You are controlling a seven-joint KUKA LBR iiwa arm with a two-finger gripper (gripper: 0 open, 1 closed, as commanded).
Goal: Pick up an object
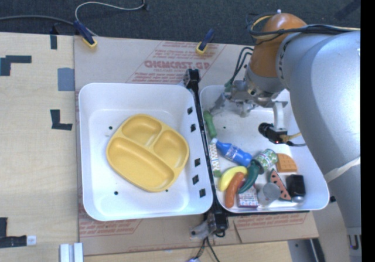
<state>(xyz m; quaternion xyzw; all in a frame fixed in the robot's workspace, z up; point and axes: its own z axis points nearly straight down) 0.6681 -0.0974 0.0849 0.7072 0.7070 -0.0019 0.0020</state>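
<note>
My gripper (232, 106) hangs over the back part of the right bin (319, 196), with its two fingers spread and nothing between them. The objects lie in front of it, in the near half of that bin. Among them are a blue bottle (233, 152), a yellow banana (230, 175), a red sausage (232, 190), a dark green vegetable (251, 177), a small can (268, 158), an orange bread slice (286, 163), a black block (295, 186) and a watermelon wedge (282, 188). A thin green pod (208, 123) lies along the bin's left wall.
The left bin (94, 196) holds a yellow divided plate (148, 151). A black clamp (191, 78) sits on the wall between the bins at the back. The arm's grey body (328, 91) looms over the right bin's right side.
</note>
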